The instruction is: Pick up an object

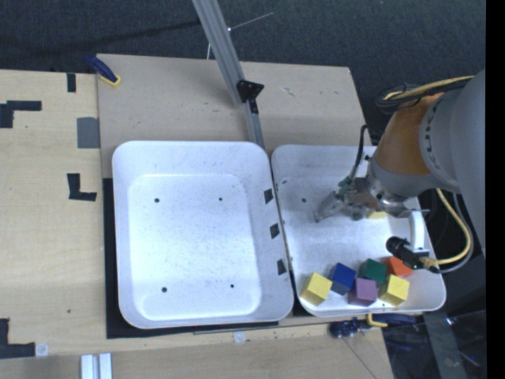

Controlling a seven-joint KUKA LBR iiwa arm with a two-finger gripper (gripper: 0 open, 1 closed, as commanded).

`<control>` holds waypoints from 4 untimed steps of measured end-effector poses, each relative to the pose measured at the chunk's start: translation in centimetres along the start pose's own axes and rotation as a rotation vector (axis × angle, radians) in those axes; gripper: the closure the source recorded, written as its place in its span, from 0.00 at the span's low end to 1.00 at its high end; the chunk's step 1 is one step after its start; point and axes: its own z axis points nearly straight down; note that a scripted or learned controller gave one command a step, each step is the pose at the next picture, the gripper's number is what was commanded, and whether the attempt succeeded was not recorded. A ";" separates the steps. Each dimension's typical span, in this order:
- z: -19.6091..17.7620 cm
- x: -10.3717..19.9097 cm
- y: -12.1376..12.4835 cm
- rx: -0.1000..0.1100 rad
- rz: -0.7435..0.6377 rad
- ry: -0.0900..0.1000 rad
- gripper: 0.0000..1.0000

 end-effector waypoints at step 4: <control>-18.2 0.3 0.5 -0.009 -0.001 -0.001 1.00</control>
